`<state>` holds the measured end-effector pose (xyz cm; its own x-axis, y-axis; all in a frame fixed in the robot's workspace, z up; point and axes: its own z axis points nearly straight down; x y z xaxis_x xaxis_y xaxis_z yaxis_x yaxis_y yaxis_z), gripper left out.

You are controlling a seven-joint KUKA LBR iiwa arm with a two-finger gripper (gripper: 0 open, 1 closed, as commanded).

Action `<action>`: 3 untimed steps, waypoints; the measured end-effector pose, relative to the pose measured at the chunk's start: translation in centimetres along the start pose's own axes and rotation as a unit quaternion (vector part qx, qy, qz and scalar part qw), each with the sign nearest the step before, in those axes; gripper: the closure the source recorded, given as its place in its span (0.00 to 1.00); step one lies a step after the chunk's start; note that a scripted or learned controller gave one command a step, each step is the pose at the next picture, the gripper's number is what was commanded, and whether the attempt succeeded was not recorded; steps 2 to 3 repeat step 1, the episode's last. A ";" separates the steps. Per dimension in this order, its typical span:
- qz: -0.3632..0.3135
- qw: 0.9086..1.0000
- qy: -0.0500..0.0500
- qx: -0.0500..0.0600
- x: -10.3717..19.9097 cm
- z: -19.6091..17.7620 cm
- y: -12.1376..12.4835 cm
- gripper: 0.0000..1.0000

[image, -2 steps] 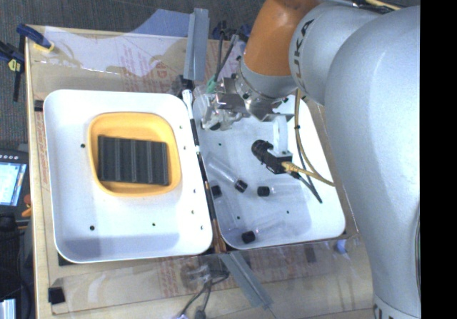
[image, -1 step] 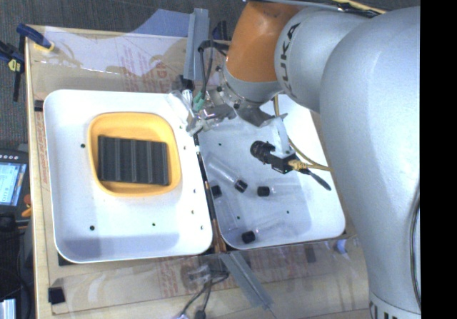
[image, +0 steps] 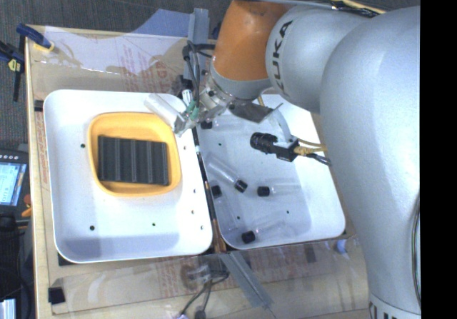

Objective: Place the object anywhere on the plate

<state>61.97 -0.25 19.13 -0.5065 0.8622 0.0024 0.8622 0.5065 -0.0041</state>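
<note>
Claw [image: 187,116] hovering above yellow square plate's [image: 128,123] upper right corner. Gripping pale translucent plastic object [image: 164,105]. Plate resting inside left shallow white bin [image: 64,225].

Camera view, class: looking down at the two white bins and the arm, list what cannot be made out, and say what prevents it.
- Gripper: too small and blurred to read what the pale piece at its tip is.
- Right bin: its far right part lies under the arm.
- Clear tubes with black caps: transparent against white, outlines faint.
- Yellow plate: the dark ribbed block on it covers its centre.
</note>
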 end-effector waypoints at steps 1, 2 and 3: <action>0.000 1.000 0.000 0.000 0.0 0.0 0.0 0.00; 0.000 1.000 0.000 0.000 0.0 0.0 0.0 0.00; 0.000 1.000 0.000 0.000 0.0 0.0 0.0 0.00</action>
